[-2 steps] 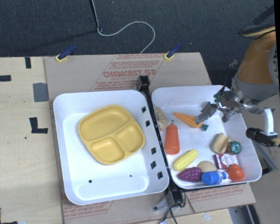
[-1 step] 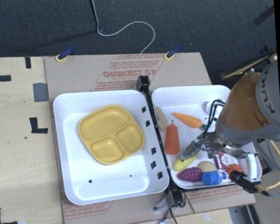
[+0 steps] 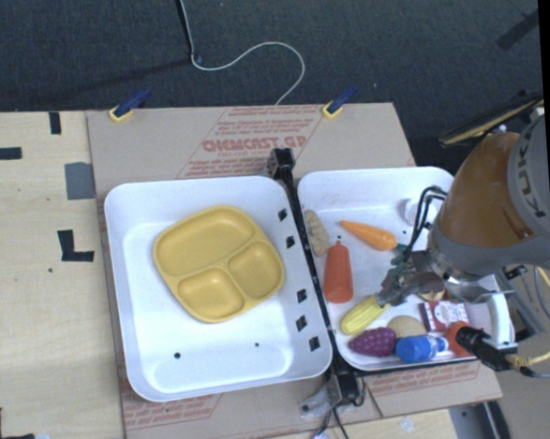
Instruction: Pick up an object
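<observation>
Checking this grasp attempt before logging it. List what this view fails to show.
- Gripper fingers: too small and dark to tell open or shut, just above the corn.
- Right bin: its right side is covered by the arm.
- Red-labelled packet: partly under the arm, label unreadable.

Two bins side by side on a cardboard sheet (image 3: 251, 140), touching along their inner walls. In the left bin (image 3: 128, 271), a divided plate (image 3: 220, 262) near the middle, closer to the far edge. In the right bin (image 3: 366, 181), a crowd of small things: a ginger root (image 3: 315, 231) against the inner wall, a sausage (image 3: 337, 272) just right of it, a carrot (image 3: 369, 234) further right toward the far edge. Nearer the front edge, a corn cob (image 3: 362, 315), with grapes (image 3: 373, 342) in front of it and a potato (image 3: 405, 326) beside them. At the front edge, a small bottle (image 3: 417, 348), with a packet (image 3: 445, 315) just behind it. Reaching in over the right edge, the arm (image 3: 486, 213), its gripper (image 3: 398, 285) above the corn cob's right end.
</observation>
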`<state>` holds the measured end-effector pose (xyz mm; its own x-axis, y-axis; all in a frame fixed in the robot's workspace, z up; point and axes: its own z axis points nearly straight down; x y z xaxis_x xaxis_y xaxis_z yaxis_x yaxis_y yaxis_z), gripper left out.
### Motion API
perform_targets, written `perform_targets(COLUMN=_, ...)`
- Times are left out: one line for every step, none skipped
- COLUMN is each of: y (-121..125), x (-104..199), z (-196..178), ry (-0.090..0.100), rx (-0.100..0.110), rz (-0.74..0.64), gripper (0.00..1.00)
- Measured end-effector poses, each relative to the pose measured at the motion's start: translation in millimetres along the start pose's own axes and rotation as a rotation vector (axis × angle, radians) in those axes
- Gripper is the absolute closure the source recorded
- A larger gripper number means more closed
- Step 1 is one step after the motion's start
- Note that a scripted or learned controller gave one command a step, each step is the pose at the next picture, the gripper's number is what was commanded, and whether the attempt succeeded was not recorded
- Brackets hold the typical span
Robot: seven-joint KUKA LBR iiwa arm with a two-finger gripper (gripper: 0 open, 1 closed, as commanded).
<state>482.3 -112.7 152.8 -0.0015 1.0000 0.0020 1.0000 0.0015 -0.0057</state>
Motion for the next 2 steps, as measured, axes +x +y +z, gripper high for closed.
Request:
perform_targets(y=3, x=40, z=-162, ry=-0.002, rx=-0.022, rz=-0.006, gripper=1.0)
perform_targets(y=1, x=134, z=-266, ry=0.0, rx=-0.018, rz=-0.011, gripper=1.0)
